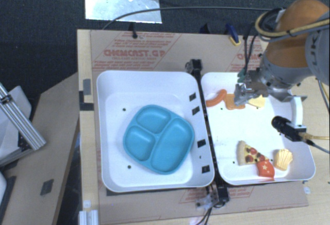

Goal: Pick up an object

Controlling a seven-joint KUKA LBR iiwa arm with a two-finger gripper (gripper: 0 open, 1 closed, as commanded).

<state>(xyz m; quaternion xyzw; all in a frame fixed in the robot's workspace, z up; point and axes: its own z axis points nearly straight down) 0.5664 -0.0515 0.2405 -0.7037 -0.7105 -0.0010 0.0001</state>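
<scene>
Your pincer sits low over the far end of the right bin, right at the orange sausage-shaped piece, which lies by the bin's far left corner. From this slant you cannot tell whether it is wide, narrow, or holding anything. Just beside it on the right lies a pale yellow piece, partly under the wrist; it may be a cheese slice, though too little shows to be sure. Near the bin's front edge you have a pizza slice, a red strawberry-like piece touching it, and a ridged yellow piece just beside that. Your left bin holds a blue divided plate.
</scene>
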